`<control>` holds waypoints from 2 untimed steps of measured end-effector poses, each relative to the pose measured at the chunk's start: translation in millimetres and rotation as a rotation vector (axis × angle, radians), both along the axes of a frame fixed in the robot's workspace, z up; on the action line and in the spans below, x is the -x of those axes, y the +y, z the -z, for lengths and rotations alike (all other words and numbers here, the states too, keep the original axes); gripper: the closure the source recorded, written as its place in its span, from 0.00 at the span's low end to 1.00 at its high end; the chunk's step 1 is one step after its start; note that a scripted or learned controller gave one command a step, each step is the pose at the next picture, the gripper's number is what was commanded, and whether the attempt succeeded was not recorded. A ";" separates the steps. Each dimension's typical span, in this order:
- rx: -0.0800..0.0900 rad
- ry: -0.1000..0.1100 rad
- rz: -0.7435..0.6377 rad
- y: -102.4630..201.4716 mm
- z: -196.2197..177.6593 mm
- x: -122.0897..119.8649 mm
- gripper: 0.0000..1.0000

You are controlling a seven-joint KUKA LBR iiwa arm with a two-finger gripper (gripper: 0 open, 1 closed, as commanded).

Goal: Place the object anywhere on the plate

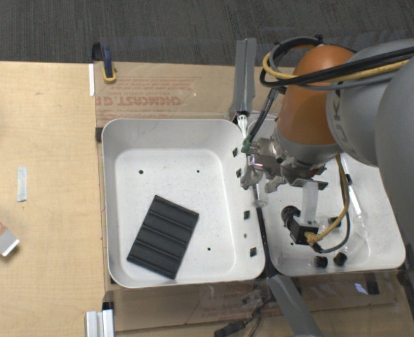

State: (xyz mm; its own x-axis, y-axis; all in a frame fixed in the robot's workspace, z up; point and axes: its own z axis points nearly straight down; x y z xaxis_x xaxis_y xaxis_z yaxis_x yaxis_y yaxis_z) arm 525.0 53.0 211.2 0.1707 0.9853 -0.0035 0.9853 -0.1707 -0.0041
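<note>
A: Where is the black slab?
B: It lies flat in the left bin, in the lower part near the front wall, turned at a slant
A: And the gripper?
B: It hangs over the border between the left bin and the right bin, well apart from the slab. If it is open or closed, I cannot tell, and also not what it holds

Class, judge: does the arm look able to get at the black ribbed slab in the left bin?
Probably yes: the slab lies flat and uncovered in the left bin; the gripper hangs near that bin's right rim.
</note>
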 end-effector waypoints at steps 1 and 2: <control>-0.001 0.001 -0.130 67.1 9.7 23.3 1.00; 0.000 0.001 -0.206 135.6 26.5 17.2 1.00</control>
